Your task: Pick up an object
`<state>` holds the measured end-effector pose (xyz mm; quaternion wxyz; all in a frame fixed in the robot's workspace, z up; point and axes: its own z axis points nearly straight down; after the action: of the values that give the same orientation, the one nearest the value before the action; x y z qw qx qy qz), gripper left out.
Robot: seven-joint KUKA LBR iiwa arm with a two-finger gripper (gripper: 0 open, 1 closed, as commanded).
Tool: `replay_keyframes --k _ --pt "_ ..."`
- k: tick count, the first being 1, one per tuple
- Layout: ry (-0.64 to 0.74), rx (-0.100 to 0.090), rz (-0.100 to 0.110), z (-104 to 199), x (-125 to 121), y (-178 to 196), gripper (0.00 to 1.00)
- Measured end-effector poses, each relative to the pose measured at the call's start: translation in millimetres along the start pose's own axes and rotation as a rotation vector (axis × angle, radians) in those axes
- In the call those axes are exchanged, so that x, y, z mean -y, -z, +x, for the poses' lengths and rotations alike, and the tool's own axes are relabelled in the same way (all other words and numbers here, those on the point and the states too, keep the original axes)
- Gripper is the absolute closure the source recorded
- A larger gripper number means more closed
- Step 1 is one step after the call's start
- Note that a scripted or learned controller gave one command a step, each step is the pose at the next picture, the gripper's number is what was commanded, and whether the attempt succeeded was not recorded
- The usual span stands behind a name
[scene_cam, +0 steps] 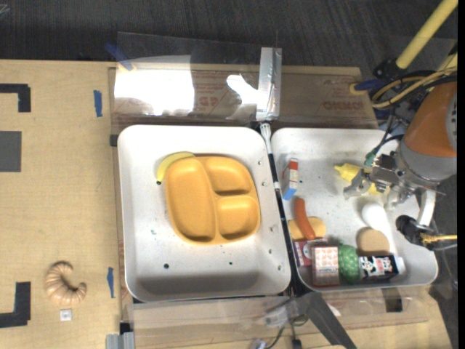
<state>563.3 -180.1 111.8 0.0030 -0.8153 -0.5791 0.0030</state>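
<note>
The gripper (378,184) hangs over the right shallow white bin (421,267), its metal parts crowded together; whether it is wide or narrow cannot be told. It hides part of a small yellow toy (347,171) beside it. One yellow banana (173,161) peeks from under one orange divided plastic plate (211,197) in the left shallow white bin (138,260). The right bin carries one orange carrot-like stick (304,218), one tan round bun (373,240), one white oval piece (374,215) and one green-and-black labelled bottle (367,265) lying flat. One tan croissant (65,282) rests on the cardboard worktop (58,158).
</note>
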Motion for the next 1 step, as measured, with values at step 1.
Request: replay_keyframes --k 1 --pt "-0.143 -0.003 -0.014 58.8 -22.2 -24.6 0.00"
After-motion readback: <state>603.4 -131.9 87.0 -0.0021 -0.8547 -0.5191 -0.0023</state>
